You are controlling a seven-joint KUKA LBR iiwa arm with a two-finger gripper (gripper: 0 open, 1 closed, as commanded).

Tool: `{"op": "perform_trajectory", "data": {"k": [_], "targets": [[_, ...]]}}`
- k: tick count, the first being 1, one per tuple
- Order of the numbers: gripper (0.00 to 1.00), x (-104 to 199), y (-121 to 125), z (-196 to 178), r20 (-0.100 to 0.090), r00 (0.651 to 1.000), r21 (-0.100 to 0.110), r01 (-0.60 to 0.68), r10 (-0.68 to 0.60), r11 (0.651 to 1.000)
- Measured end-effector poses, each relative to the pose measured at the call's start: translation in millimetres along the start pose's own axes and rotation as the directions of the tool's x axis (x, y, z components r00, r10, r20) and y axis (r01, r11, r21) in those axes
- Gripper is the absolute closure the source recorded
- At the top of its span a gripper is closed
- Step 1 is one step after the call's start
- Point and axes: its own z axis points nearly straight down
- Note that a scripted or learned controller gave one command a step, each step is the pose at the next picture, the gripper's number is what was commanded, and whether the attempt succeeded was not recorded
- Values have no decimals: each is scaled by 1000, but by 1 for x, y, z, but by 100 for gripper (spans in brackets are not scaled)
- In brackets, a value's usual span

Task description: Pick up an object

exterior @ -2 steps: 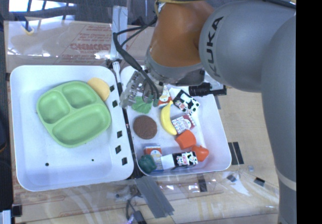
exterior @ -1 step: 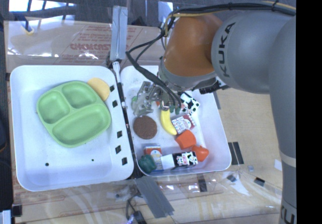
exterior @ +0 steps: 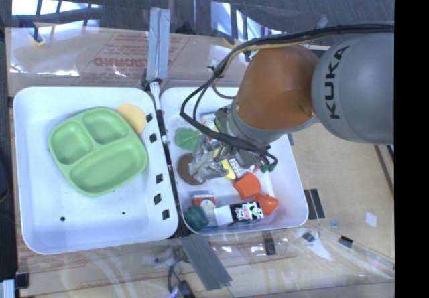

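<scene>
The arm is reaching into the right bin [exterior: 296,191], with the gripper [exterior: 206,161] hanging low over the clutter near a brown disc [exterior: 186,171], an orange piece [exterior: 249,185] and a green leaf [exterior: 188,137]. I cannot tell how the jaws are standing, and nothing is showing as lifted, so the pick is looking not yet done. The left bin [exterior: 40,216] is holding a green tray [exterior: 98,149]

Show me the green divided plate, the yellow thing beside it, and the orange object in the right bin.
green divided plate [exterior: 98,149], camera view, its middle.
yellow thing [exterior: 133,116], camera view, top surface.
orange object [exterior: 248,185], camera view, upper face.
</scene>
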Motion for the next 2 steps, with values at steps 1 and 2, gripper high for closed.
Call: {"op": "perform_trajectory", "data": {"k": [1, 2], "targets": [[100, 4, 30, -63, 7, 998, 2, -69, 69, 998], [100, -9, -42, -114, 6, 967, 3, -256, 256, 967]]}}
